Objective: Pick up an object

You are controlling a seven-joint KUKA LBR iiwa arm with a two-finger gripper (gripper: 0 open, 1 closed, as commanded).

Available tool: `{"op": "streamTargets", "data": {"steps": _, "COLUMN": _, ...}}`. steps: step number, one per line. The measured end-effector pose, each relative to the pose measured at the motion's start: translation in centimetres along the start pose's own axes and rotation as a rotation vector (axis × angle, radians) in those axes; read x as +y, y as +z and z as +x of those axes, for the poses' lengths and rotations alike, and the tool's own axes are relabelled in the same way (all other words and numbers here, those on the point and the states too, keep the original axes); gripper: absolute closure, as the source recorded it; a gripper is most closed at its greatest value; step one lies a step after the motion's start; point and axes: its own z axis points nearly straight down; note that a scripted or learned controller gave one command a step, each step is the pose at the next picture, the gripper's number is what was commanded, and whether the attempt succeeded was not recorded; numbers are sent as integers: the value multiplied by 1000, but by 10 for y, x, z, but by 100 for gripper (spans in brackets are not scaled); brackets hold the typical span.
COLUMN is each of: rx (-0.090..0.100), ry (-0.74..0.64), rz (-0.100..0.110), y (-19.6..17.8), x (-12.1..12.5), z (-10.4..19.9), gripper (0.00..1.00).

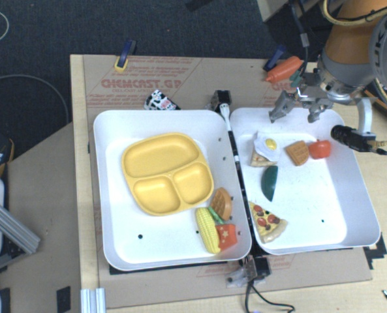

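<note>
My gripper [297, 112] hangs over the far edge of the right bin [350, 194]. Its two fingers [278, 110] stand spread and open, and nothing sits between them. Just in front of it in that bin lie a fried egg [267, 145], a brown toast piece [297, 152] and a red tomato [320, 149]. Nearer the front are a dark green vegetable [269, 182] and a pizza slice [269, 220].
The left bin [108, 194] holds a yellow divided plate [167, 173], a corn cob [207, 229], a brown bun [222, 203] and a red piece [228, 236]. An orange carrot [283, 69] and a black-and-white item [160, 101] lie behind the bins.
</note>
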Motion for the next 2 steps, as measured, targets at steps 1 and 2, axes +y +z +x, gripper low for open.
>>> {"op": "streamTargets", "data": {"steps": 1, "rx": 1, "ry": 1, "rz": 2, "y": 60, "x": -8, "z": -3, "gripper": 0}}
{"op": "streamTargets", "data": {"steps": 2, "rx": 1, "ry": -1, "rz": 0, "y": 106, "x": -8, "z": 4, "gripper": 0}}
